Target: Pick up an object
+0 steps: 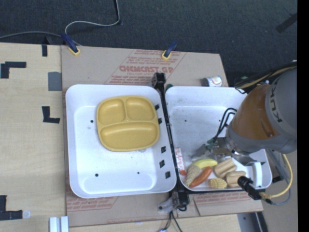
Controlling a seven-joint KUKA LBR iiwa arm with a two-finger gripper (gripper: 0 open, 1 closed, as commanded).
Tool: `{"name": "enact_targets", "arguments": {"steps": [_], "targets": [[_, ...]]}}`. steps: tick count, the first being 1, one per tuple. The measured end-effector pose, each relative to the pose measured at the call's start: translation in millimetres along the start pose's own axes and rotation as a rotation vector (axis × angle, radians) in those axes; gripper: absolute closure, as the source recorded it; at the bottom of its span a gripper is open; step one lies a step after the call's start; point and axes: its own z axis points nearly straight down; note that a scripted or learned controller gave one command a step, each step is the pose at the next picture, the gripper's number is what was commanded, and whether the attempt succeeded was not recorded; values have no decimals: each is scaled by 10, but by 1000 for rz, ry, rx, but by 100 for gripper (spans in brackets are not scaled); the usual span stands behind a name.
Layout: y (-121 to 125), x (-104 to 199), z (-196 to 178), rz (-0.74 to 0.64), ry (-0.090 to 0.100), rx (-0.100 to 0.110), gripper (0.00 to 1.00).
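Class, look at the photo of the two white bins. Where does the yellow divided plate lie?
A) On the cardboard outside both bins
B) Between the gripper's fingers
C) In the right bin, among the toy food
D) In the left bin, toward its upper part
D: the yellow divided plate lies flat in the left bin, while the toy food is heaped in the right bin.

Two bins sit side by side on a cardboard sheet (140, 66), touching along a shared divider. The left bin (79, 144) holds a divided plate (128, 122) toward its far edge. In the right bin (193, 98), a cluster of toy foods (215, 170) lies along the near edge, toward the near right corner. The arm (263, 115) reaches over that bin's right edge.
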Motion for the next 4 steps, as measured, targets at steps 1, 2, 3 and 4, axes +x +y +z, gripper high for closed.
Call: {"name": "enact_targets", "arguments": {"steps": [1, 2, 3, 4], "targets": [[3, 9, -92, -1, 2, 1, 100], [3, 9, -91, -1, 2, 1, 0], [7, 18, -184, -2, 4, 1, 100], [10, 28, -275, -3, 6, 2, 100]]}}
